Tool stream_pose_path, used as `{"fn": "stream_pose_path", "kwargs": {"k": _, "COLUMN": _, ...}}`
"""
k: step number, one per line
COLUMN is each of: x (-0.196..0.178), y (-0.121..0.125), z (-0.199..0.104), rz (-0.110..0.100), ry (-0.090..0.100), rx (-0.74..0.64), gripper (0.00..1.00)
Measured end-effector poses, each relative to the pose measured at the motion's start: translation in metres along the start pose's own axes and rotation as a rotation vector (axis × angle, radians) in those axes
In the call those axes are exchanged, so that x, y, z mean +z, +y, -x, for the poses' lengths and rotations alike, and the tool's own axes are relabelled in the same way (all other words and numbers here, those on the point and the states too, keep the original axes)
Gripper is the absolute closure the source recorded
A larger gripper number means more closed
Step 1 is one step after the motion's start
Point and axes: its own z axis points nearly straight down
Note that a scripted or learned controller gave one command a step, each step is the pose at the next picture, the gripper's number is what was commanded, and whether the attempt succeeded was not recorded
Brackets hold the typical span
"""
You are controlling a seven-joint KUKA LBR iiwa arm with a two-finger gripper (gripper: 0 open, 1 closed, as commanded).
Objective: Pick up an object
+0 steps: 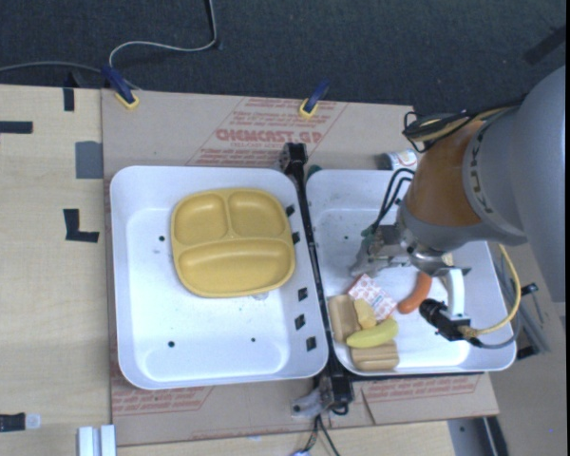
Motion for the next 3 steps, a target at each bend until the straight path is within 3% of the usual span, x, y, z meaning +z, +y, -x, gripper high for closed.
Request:
{"fn": "stream_pose_path", "kwargs": {"k": 1, "x": 0.0, "y": -0.001, "z": 0.0, "rz": -0.003, "ry": 0.001, "rx": 0.0, "gripper": 0.0}}
{"fn": "stream_pose_path", "kwargs": {"k": 2, "x": 0.011, "y": 0.082, "z": 0.006, "rz": -0.005, "ry": 0.002, "rx": -0.002, "gripper": 0.0}}
{"fn": "stream_pose_path", "kwargs": {"k": 3, "x": 0.012, "y": 0.113, "z": 0.015, "rz": -0.007, "ry": 0.003, "rx": -0.003, "gripper": 0.0}}
